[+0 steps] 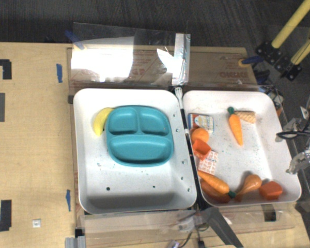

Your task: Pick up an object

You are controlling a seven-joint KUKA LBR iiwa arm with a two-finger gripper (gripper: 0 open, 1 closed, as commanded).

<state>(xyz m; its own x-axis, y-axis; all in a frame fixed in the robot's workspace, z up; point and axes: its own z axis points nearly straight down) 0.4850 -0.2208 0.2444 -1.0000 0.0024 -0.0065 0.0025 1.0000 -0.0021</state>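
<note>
The left bin (88, 190) held a teal tray (140, 135) at centre frame, with a banana (99, 121) tucked under its left edge. The right bin (266, 159) held scattered toy food, probably dumped loose for picking. A carrot (236, 128), upper middle of that bin, lay clear of its neighbours, long axis near vertical, tip pointing down-frame. The gripper's state could not be told.
</note>
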